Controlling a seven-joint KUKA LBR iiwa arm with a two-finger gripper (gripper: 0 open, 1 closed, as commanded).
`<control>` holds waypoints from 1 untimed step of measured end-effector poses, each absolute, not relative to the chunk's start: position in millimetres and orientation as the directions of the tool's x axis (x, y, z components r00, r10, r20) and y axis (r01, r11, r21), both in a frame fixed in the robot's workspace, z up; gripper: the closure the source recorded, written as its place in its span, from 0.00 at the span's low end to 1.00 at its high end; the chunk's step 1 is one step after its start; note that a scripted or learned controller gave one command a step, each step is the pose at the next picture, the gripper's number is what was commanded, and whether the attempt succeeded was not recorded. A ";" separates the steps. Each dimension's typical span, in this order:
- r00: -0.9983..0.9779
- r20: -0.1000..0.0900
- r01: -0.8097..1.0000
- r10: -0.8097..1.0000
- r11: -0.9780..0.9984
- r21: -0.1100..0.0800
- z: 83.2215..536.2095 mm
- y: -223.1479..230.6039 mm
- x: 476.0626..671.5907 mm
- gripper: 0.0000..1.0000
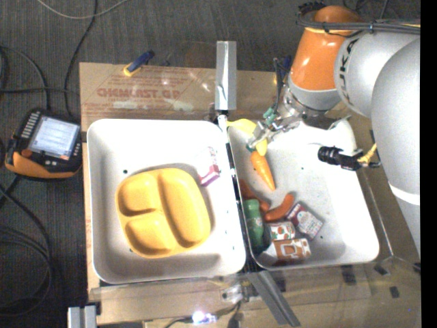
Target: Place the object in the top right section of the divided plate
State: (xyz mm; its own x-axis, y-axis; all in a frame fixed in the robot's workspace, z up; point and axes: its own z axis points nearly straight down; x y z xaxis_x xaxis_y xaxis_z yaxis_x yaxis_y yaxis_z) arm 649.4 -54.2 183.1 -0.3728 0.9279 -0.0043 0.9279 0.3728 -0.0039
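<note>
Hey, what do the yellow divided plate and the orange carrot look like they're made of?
The yellow divided plate looks like moulded plastic: uniform colour, soft sheen, rounded section ridges. The orange carrot is probably a plastic toy, smooth and evenly coloured, though the view leaves that open.

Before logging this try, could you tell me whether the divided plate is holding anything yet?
Empty: all sections of the yellow divided plate show bare.
</note>
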 end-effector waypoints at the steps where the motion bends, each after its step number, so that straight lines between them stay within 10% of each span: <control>1: -0.411 0.001 0.912 0.912 0.411 -0.003 182.4 38.7 607.8 1.00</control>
